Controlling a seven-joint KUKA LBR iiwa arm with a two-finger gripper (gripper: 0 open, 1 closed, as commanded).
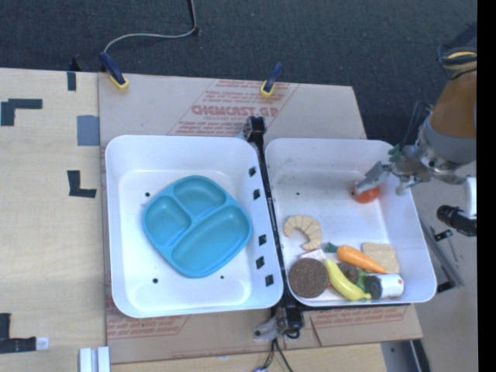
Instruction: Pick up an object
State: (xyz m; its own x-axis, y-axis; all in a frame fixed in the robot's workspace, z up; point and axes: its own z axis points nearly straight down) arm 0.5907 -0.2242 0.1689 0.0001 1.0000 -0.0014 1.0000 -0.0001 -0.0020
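gripper (374,178) at 3 o'clock, pinching small red round toy (367,194) in right white bin (310,152); grasp step; nxt lift straight up.

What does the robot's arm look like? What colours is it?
The arm is chunky and rounded, grey with an orange band above the wrist. Its end narrows to a small grey metal gripper with thin fingers. A black knob-like part sticks out just below the arm.

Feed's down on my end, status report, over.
Gripper low in right bin, at small red object; grasp unconfirmed. Croissant, carrot, banana clustered nearer front, out of the way.
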